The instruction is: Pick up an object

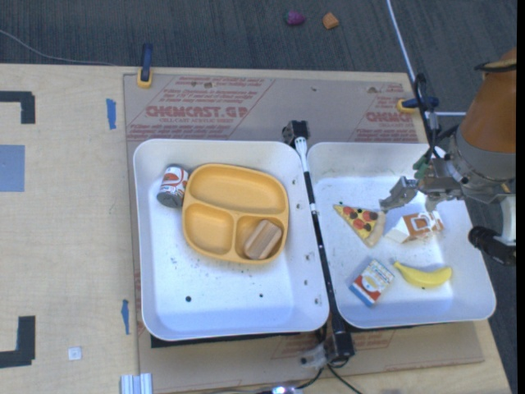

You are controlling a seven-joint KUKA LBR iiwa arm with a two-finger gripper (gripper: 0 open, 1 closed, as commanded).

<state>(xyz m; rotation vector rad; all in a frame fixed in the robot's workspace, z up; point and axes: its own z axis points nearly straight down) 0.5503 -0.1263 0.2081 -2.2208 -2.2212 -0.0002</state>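
My gripper [414, 202] hangs open over the back of the right bin [472, 306], with nothing between its fingers. One grey finger [399, 194] points toward a pizza slice [362, 221] lying to its left. The other finger sits just above a small orange-and-white block [420, 227]. In front of these lie a yellow banana [423, 275] and a small juice carton [372, 281].
The left bin [164, 302] holds a yellow divided plate [221, 189] with a tan bread piece [262, 239] in its front right compartment. A red-and-white can [171, 185] lies at the plate's left. A black divider [312, 220] runs between the bins.
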